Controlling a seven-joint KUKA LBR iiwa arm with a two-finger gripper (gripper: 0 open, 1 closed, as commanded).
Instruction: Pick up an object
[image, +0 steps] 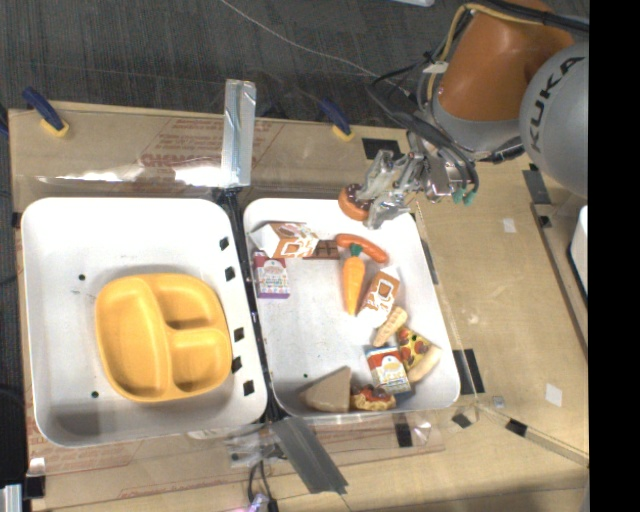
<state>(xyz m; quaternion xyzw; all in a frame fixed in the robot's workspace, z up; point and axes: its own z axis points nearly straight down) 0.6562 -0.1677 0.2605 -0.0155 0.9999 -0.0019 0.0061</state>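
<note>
Claw (383, 200): hangs over the far rim of the right bin (300, 375), near its far right corner; fingers grip a small orange-red toy (352, 203), lifted above the rim.
Held toy: sits between the fingertips, on the claw's left side.
Open room: bare white floor lies below and to the left of the claw, in the middle of the bin.
Crowding: sausage (361, 246) and carrot (353, 282) lie just below the claw; cartons and pizza slice (417, 350) sit farther down, along the right wall.
Left bin (50, 300): well left of the claw, holding a yellow tray (163, 335).
</note>
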